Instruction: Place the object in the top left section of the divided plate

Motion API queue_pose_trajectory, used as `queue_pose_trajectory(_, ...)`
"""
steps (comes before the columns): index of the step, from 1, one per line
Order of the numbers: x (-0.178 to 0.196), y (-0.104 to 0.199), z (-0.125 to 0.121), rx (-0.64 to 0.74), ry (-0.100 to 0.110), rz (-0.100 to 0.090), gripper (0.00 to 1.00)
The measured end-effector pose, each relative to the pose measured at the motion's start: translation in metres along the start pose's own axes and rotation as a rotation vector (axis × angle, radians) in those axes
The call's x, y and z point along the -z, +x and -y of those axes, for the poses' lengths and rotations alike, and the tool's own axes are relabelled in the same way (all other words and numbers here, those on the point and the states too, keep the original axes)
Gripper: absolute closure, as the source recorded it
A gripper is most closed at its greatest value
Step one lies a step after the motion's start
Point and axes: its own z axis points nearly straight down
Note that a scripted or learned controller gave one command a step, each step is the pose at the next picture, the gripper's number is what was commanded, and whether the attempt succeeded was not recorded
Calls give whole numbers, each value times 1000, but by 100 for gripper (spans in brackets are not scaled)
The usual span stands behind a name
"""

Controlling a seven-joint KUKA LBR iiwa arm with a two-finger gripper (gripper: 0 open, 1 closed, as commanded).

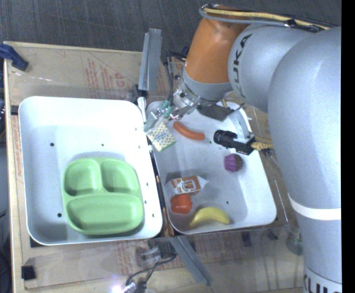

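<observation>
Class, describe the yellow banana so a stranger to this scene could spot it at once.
Find the shallow white bin on the view's right and follow its lower edge. The curved yellow banana lies there, right of a round red fruit; nothing else in that bin is yellow.

Green divided plate in left bin

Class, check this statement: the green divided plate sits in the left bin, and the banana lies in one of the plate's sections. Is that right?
Not quite. The camera view shows the green divided plate in the left bin, but the banana lies in the right bin, beside a red tomato, not in one of the plate's sections.
</observation>
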Motion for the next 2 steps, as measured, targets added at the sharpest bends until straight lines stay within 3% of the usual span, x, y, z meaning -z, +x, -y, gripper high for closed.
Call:
queue_pose_trajectory(1,-11,114,29,-14,1,-1,100)
queue_pose_trajectory(2,22,214,-5,-143,0,0,100)
